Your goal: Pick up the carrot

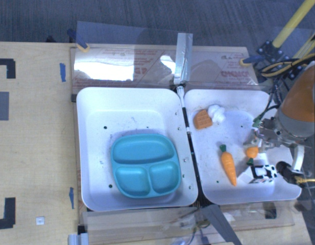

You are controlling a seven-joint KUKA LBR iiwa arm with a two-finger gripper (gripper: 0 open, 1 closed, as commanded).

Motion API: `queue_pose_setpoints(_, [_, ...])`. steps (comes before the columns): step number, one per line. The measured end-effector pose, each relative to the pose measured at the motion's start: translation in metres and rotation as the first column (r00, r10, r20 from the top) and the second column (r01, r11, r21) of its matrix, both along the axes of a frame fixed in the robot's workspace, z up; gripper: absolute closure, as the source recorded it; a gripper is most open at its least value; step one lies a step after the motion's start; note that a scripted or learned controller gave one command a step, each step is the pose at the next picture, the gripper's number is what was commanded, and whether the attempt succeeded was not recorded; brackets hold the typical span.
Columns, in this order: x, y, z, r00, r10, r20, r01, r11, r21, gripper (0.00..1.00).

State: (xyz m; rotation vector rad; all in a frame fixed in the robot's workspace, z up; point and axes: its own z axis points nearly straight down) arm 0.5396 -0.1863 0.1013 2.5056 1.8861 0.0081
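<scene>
The carrot [228, 167], orange with a small green top, lies in the right bin [234, 98] near its middle, its tip pointing toward the front edge. My gripper [258, 141] hangs over the right side of that bin, to the right of the carrot and slightly behind it, apart from it. A small orange piece [252, 151] sits just below the gripper. The grey arm with its orange band [303, 103] comes in from the right.
A tan waffle-like toy [202, 120] and a white toy [216, 114] lie at the back of the right bin. A black and white object [263, 173] rests near its front right corner. The left bin [91, 137] holds a blue divided plate [145, 164].
</scene>
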Motion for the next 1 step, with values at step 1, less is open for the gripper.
queue_pose_setpoints(1, [0.0672, 0.0504, 0.1254, 0.958, -0.285, -0.006, 0.285, 0.958, 0.001, 1.0])
